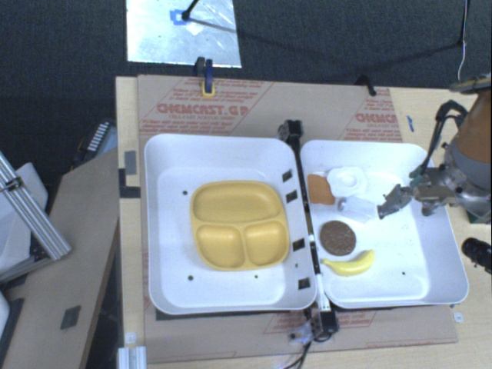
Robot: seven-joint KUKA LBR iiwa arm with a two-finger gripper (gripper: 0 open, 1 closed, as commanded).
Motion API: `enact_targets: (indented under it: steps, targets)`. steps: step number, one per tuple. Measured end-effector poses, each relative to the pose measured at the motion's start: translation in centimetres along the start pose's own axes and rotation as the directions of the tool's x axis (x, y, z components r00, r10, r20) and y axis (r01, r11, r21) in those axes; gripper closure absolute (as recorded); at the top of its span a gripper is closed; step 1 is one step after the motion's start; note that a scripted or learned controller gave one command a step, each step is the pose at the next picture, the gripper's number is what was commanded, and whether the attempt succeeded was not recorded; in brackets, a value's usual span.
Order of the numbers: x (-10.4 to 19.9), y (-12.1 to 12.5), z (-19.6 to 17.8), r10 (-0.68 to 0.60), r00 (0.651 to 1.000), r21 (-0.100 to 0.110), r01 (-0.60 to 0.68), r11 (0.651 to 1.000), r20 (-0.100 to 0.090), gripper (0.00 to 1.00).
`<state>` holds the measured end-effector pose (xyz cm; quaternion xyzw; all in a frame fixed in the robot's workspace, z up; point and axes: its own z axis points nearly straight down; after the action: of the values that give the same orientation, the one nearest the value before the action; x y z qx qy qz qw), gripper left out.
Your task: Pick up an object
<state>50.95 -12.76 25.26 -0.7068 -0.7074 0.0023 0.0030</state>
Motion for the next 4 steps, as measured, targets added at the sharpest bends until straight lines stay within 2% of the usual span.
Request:
enact_targets:
  steps: [1,4]
  targets:
    - [0.0,0.2,-0.4,-0.002,1.000,-0.009,0.002,1.000,0.002,0.00]
    - [1.7,0.2,12.6,0.000,1.000,-0.005,0.000,1.000,0.000,0.00]
